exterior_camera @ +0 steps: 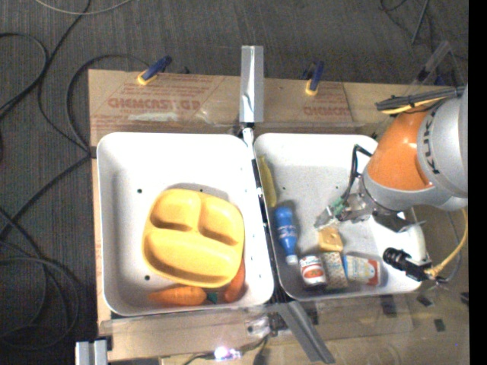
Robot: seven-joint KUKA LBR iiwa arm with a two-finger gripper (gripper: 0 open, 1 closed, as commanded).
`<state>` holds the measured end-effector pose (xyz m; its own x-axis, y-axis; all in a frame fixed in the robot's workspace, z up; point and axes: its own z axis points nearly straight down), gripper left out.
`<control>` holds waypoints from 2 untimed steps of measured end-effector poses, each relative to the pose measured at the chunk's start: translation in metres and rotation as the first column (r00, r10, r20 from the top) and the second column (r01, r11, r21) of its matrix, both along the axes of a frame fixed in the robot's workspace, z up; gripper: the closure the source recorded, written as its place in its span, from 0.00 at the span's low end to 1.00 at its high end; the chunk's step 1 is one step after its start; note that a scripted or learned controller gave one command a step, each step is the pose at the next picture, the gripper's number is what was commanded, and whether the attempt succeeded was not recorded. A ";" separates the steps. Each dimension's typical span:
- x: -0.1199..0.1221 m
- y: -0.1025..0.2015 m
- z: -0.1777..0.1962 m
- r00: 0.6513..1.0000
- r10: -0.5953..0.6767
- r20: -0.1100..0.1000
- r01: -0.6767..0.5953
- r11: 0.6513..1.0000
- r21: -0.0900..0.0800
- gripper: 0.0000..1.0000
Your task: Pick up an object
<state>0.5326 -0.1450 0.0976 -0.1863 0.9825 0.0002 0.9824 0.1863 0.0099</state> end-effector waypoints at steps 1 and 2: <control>0.042 0.067 0.090 1.000 0.016 -0.013 -0.016 1.000 -0.004 1.00; 0.042 0.066 0.090 1.000 0.015 -0.014 -0.015 1.000 -0.005 0.00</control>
